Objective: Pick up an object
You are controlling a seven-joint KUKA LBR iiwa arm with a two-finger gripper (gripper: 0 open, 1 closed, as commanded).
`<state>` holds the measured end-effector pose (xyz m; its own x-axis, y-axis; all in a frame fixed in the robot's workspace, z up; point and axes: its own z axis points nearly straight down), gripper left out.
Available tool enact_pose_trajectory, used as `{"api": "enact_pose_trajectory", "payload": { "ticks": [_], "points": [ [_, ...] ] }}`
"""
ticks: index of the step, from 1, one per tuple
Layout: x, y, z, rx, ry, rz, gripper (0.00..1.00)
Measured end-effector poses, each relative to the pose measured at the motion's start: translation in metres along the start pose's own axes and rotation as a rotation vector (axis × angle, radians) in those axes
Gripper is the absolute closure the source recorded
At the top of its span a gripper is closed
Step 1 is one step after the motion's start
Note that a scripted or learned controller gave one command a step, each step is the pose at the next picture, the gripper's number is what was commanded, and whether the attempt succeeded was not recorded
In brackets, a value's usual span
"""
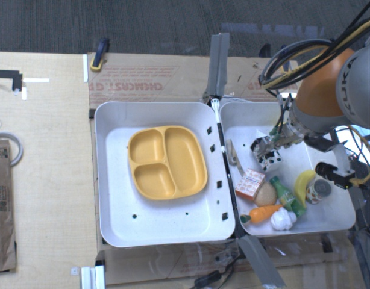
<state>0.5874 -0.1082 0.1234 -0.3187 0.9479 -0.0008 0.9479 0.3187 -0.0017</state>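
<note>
The light wooden counter (46,161) carries two shallow white plastic bins. The left bin (112,221) holds a yellow three-compartment plastic plate (168,161). The grey arm with the orange band (323,92) reaches over the right bin (245,120). The hand (267,151) sits low in that bin's middle; whether it is spread or pressed together cannot be told. Near the bin's front edge lie a yellow banana (303,185), a green bottle (287,195), a red-and-white box (250,183), an orange carrot (264,213) and a white garlic bulb (282,220)
</note>
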Motion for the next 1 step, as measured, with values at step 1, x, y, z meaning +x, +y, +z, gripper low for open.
{"api": "enact_pose_trajectory", "payload": {
  "ticks": [1],
  "points": [
    [0.0101, -0.0143, -0.0668, -0.002, -0.002, -0.179, 1.00]
  ]
}}
